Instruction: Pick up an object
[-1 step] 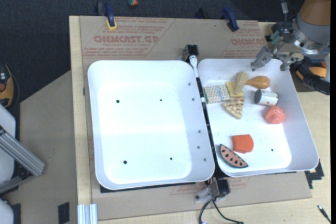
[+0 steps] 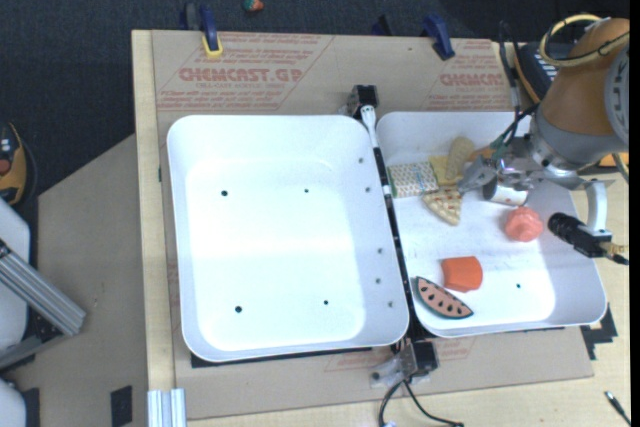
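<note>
The gripper (image 2: 492, 181) hangs low in the right bin (image 2: 570, 310), finger state impossible to tell; the tan wedge (image 2: 444, 205) lies just left of it, the pink ball (image 2: 523, 225) just below-right

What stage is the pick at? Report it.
Done: the arm has reached over the right bin, with the end effector low beside the tan pieces. In hand: nothing visibly held. Left: grasp and lift; the pink lump, orange block and watermelon slice lie untouched.
</note>
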{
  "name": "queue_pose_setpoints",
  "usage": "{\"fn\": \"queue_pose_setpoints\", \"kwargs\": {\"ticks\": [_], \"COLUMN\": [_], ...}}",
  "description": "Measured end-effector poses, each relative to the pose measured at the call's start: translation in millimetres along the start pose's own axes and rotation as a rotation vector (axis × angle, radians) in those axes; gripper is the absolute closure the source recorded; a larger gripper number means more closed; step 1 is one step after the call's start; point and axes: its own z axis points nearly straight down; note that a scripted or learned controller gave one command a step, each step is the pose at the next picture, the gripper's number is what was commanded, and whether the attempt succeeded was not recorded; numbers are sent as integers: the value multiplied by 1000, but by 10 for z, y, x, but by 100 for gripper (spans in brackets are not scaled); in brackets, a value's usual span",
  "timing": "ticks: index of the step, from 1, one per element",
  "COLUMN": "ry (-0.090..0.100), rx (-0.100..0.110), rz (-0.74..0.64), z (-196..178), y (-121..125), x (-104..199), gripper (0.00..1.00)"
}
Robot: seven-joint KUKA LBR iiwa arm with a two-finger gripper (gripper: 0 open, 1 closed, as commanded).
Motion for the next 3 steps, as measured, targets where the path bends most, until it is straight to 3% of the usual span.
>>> {"fn": "queue_pose_setpoints", "kwargs": {"ticks": [1,2,3], "ry": [2,13,10], "rx": [3,24,34], "rz": [-1,-5,-4], "z": [205,190,263], "y": [366,-74,694], "x": [-386,565,665], "gripper": [0,0,0]}}
